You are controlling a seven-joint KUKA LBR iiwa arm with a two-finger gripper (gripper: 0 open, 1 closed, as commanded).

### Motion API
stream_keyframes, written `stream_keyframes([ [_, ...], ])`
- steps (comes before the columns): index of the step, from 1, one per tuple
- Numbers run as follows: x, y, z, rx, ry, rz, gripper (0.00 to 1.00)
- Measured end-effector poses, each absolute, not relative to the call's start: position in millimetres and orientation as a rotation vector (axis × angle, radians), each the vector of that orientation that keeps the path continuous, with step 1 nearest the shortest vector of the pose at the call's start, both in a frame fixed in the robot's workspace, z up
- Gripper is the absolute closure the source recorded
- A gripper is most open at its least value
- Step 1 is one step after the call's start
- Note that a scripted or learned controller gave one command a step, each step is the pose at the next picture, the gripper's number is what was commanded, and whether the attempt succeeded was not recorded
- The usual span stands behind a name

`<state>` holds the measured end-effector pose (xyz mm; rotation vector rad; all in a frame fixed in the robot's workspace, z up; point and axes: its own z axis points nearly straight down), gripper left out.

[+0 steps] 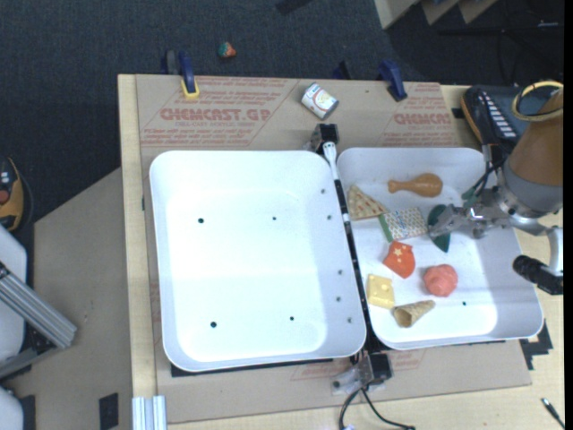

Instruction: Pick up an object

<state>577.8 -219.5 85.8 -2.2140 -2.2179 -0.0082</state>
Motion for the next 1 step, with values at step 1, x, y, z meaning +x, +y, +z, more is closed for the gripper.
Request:
stream_keyframes([
  [1,529.9,-193.1,84.5,-2.218,-2.216,0.002,0.00],
])
